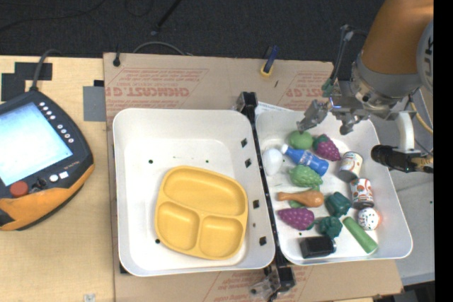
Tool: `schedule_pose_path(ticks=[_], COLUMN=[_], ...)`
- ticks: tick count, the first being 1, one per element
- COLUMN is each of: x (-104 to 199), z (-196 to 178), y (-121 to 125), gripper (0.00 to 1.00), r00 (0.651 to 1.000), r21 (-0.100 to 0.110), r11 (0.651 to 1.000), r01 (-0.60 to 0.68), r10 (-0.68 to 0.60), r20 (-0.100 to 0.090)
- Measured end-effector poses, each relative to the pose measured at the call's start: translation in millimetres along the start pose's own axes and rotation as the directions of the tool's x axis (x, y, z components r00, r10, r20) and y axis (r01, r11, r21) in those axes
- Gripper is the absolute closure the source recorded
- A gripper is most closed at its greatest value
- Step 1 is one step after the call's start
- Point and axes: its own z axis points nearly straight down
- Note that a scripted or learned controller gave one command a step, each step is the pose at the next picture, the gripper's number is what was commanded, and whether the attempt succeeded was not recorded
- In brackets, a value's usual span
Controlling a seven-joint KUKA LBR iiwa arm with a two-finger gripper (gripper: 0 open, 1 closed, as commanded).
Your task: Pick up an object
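The jaws stand open, with a clear gap between the 2 fingers of the gripper (327,121), and nothing is between them. One fingertip (309,122) hangs over the far part of the right bin (405,233), just above the round green toy (300,140); whether it touches the toy cannot be told. The other finger is near the bin's far right edge, above the purple grapes (327,148).

The toys lie crowded in the right bin. Beside the green toy are a white piece (272,160) and a blue bottle (307,158), with a bumpy green toy (305,177) below them. Further toward the near side come an orange carrot-like piece (302,198), a second purple bunch (296,217), 2 dark teal pieces (337,204), a black block (316,246) and a green stick (360,235). Along the right side stand 2 small cans (350,165) and a white ball (367,218). Little free floor is left between them; the most open room is a strip along the bin's right wall and its far corner under the gripper.

The left bin (141,145) holds a yellow divided tray (201,212), and bare white floor lies around it, widest at the far side. The bins touch along the middle, where a black divider (259,180) runs. A tablet (39,152) lies well apart at the bench's left.
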Motion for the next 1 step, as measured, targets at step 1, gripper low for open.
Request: schedule_pose_path(ticks=[1], x=[-0.7], z=[-9.7], y=[0.0], gripper=[1.0], r00=[1.0], r21=[0.001], r11=[1.0], r01=[0.0], r10=[0.0], r20=[-0.001])
